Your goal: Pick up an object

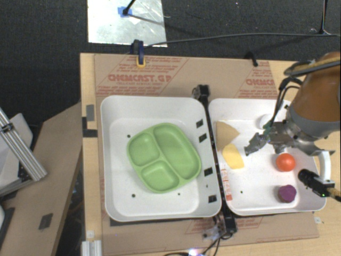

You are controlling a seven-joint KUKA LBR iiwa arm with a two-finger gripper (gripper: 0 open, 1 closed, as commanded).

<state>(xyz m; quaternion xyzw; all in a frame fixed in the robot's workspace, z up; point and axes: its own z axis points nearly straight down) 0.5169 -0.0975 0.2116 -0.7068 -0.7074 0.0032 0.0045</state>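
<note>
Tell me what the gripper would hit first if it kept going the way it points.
Probably the yellow block: the gripper points toward the view's lower left, and that block lies just ahead. Its height above the bin is unclear.

My wrist band (319, 92) looks like smooth orange plastic with a soft shine, and the grey ring under it seems to be matt metal. My gripper (254, 144) is dark and dull, probably metal. The two bins, left (114, 121) and right (250, 111), are white plastic, smooth and a little glossy. The green divided plate (163, 157) is smooth matt plastic. The yellow block (233, 157) and the tan wedge (226, 132) look matt, like foam or soft plastic. The orange ball (285, 162) shines slightly; the purple piece (287, 193) is duller. The bench board (160, 71) is printed brown paper. Behind it lies a rough black cloth (42, 36) and a crinkled shiny foil sheet (127, 14).
</note>
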